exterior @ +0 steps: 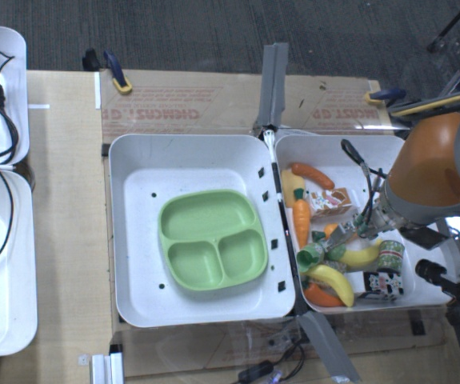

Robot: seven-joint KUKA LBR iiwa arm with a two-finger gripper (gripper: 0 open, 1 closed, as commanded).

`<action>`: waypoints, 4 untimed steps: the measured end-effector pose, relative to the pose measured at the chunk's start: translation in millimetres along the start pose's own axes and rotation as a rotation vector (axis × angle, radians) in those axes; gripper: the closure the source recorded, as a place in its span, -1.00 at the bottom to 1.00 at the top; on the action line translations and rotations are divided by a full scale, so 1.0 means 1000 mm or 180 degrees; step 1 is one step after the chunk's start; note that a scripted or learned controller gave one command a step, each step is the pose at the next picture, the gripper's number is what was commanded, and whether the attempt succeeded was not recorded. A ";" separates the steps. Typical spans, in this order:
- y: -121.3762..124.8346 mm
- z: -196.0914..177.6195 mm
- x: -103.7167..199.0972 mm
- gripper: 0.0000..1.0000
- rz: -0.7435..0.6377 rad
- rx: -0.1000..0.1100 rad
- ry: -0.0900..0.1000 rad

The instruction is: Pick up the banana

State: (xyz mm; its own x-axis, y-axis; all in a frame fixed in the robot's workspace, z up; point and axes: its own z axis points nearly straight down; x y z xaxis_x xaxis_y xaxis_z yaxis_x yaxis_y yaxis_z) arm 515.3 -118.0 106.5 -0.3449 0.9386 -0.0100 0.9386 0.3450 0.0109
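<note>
Two yellow bananas lie in the right bin (326, 146). One banana (364, 255) sits near the middle, just below my gripper. The other banana (332, 282) rests closer to the front wall, partly over a red-orange toy (318, 295). My gripper (348, 233) hangs low among the toys, above and slightly left of the upper banana. I see nothing clearly held in it. The grey arm with its orange band (428, 170) reaches in from the right and hides the bin's right part.
The right bin also holds a carrot (302, 219), a red pepper (313, 174), a corn cob (293, 186), a snack packet (330, 203), a green toy (310, 256), a small can (390, 255) and a cow-print carton (382, 283). A green divided plate (211, 239) lies in the left bin (134, 214).
</note>
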 end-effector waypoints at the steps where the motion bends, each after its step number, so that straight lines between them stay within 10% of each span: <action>1: -0.031 0.010 0.012 -1.00 -0.1048 -0.0008 0.0010; 2: -0.030 0.001 0.013 1.00 -0.1037 -0.0006 0.0022; 4: -0.028 -0.016 0.011 1.00 -0.1007 -0.0016 0.0018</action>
State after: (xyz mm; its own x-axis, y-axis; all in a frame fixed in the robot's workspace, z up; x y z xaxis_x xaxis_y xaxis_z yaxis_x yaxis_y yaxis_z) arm 484.5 -117.0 122.1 -0.6199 0.7847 -0.0083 0.7846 0.6199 0.0130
